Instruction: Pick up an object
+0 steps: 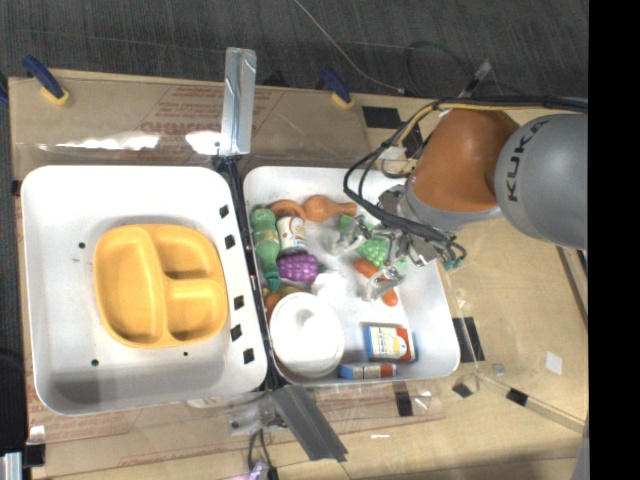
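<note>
You've got two white bins side by side. The left bin (40, 268) holds just a yellow divided tray (160, 283), sitting flat in the middle, so it's prob the drop side. The right bin (440, 313) is the pick side: all the clutter's there, loosely heaped, esp. along its left wall and centre.

Candidates in the right bin: purple grapes (297, 266) next to a green bottle (266, 240), a small can (292, 231) just behind, an orange piece (322, 207) near the far wall, a white round lid (307, 333) at the near-left corner, a small blue-orange box (387, 343) beside it, and a marker-like stick (367, 371) along the near wall.

The arm comes in from your right, orange band over the bin's far-right corner, wrist angled down and left into the bin. The gripper (378, 268) sits low among small green and orange bits at bin centre-right, cables draped round it. Can't tell how wide the claw is or whether it's got anything; clutter and wrist hide that. No object is visibly lifted, so I'd judge the pick isn't confirmed.
</note>
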`<state>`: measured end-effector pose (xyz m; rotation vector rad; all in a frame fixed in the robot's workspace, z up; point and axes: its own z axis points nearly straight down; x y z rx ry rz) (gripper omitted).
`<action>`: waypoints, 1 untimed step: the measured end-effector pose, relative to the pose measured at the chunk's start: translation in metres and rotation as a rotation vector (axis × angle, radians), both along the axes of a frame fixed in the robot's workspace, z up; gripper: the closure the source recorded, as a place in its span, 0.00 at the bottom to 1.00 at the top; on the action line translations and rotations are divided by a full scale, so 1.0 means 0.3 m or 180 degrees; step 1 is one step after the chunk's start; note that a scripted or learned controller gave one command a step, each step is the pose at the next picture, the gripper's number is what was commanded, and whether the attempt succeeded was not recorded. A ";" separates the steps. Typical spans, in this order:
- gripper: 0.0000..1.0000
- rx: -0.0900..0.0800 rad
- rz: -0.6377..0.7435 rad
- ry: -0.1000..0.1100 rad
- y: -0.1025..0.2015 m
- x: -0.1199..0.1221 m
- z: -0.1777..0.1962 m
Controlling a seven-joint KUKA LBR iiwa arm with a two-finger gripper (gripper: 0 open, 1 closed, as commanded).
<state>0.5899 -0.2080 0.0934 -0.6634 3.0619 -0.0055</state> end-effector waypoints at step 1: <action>0.00 0.0007 0.0121 0.0031 0.000 -0.040 -0.004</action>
